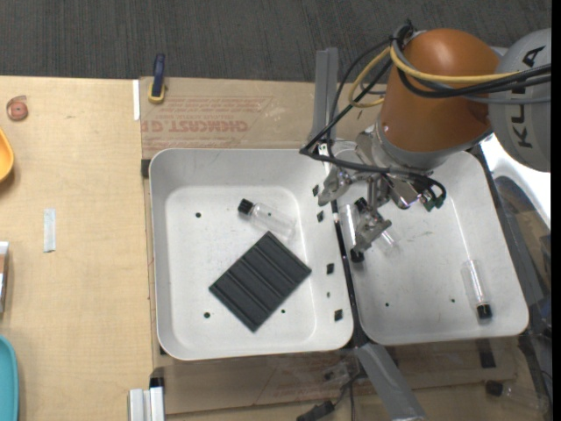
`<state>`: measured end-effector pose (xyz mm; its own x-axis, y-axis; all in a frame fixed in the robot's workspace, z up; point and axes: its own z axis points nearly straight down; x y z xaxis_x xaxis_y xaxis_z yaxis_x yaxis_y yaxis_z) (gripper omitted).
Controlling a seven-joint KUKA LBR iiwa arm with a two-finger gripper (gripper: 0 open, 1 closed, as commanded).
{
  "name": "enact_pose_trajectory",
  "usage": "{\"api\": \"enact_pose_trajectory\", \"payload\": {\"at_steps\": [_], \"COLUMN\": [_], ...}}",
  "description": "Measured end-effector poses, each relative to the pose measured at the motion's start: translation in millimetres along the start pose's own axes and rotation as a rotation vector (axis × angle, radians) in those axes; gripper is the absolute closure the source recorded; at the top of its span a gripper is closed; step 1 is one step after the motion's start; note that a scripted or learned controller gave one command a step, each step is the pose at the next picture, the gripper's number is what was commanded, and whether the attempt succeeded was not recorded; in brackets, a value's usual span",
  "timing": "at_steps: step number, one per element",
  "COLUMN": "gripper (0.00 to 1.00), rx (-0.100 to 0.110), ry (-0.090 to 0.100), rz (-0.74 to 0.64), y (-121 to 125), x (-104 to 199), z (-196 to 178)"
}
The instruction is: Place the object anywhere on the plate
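Orange object (4, 156) and teal object (7, 382) cut by left edge; right bin's (421, 305) upper part behind arm (438, 82).

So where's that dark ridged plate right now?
The dark ridged plate lies flat in the left bin, towards its lower middle, turned at a slant. A small clear vial with a black cap lies just above it.

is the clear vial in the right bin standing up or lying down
Lying down. The vial rests lengthwise on the right bin floor, its dark cap toward the near edge.
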<state>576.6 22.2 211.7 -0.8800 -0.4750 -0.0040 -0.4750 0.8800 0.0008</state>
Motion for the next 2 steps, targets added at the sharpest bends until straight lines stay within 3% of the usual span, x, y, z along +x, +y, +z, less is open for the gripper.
{"api": "enact_pose_trajectory", "payload": {"at_steps": [1, 2], "gripper": [1.00, 1.00], "rx": [-0.001, 0.001], "ry": [-0.004, -0.002], "rz": [0.006, -0.319], "y": [-1.2, -23.4], "x": [-0.7, -56.8], "z": [-9.1, -52.3]}}
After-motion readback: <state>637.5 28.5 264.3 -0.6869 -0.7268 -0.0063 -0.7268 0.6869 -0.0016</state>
